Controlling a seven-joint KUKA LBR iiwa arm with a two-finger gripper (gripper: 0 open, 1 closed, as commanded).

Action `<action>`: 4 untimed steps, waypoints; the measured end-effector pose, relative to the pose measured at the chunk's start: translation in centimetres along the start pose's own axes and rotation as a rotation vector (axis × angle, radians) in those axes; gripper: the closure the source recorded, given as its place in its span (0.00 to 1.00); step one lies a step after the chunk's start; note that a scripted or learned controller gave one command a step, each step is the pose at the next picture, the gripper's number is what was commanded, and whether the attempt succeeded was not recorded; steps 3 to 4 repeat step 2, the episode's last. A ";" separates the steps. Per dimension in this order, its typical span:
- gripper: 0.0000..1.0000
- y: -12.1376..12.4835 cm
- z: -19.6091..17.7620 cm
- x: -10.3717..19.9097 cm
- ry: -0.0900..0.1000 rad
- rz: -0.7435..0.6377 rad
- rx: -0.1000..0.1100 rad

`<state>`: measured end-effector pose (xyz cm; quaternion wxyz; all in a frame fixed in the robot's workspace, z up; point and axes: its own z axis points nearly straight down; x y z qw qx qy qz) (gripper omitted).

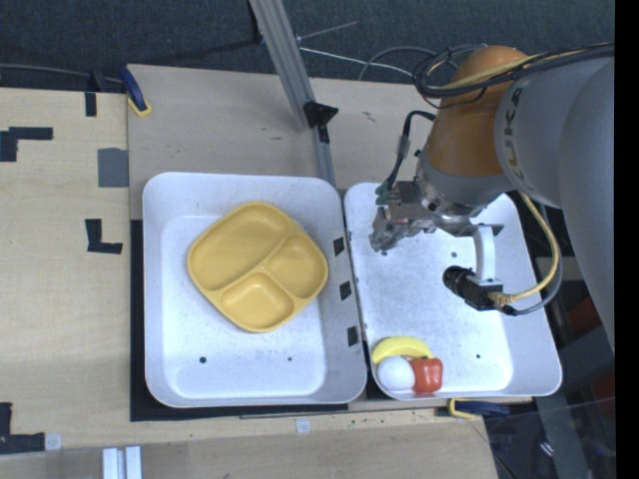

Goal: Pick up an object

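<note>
In the right bin [519, 362], three small things cluster at the front left corner: a yellow banana-like piece [400, 346], a white egg-shaped ball [396, 373] and a red piece [428, 375]. My gripper [383, 238] hangs over the bin's back left part, near its left wall, well behind that cluster. Nothing shows between its fingers. The grey arm with its orange band [477, 108] covers the bin's back right.
The left bin [165, 297] holds a yellow divided plate [257, 265] lying near its middle. A grey metal pole [290, 58] slants down to the gap between the bins. A black cable fitting [469, 285] hangs off the wrist over the right bin.
</note>
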<state>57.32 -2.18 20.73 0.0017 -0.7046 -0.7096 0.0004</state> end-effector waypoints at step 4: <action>1.00 -0.5 0.3 11.7 0.000 -0.002 -0.001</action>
